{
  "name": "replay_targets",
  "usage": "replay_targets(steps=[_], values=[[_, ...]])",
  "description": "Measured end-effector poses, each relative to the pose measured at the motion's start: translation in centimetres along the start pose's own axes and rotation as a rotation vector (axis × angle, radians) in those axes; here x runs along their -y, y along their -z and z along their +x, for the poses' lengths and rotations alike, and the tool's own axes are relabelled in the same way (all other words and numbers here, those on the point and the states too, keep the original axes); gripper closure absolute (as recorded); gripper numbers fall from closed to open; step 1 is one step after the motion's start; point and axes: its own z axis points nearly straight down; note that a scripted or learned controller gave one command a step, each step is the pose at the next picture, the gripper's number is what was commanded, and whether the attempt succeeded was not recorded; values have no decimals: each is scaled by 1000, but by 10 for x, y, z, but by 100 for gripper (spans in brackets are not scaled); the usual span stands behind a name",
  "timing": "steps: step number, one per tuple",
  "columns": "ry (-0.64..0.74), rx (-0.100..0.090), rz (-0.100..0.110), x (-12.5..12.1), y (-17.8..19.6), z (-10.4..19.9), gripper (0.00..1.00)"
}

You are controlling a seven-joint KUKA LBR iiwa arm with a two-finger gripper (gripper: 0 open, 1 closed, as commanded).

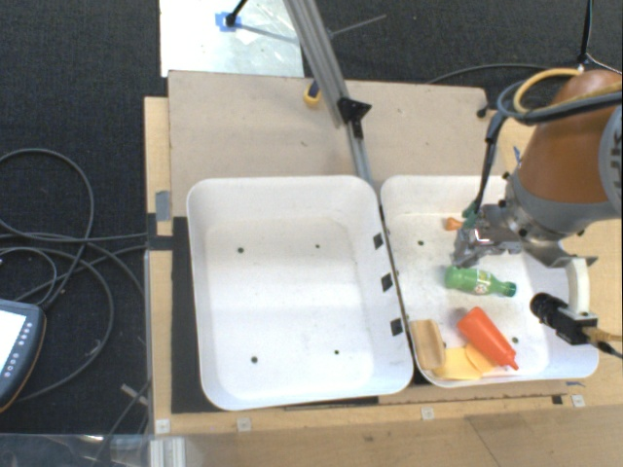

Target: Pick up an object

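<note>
Orange bottle [487, 337] near front rim, green bottle [478, 280] just under gripper [470, 249], finger spread unreadable, small orange piece [453, 224] half-hidden.

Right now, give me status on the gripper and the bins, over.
Gripper low in right bin, just above green bottle. Nothing seen between fingers. Orange bottle and yellow pieces nearer front rim.

A robotics lab: left of the claw [474, 248], two white bins [292, 290] sit on a plywood bench [253, 125]; farther left, loose cables [49, 251] and a control pendant [18, 343] lie on dark carpet [78, 66].
</note>
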Motion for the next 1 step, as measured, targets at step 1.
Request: replay_targets(steps=[1], values=[[2, -1, -1, 1, -6, 62, 100]])
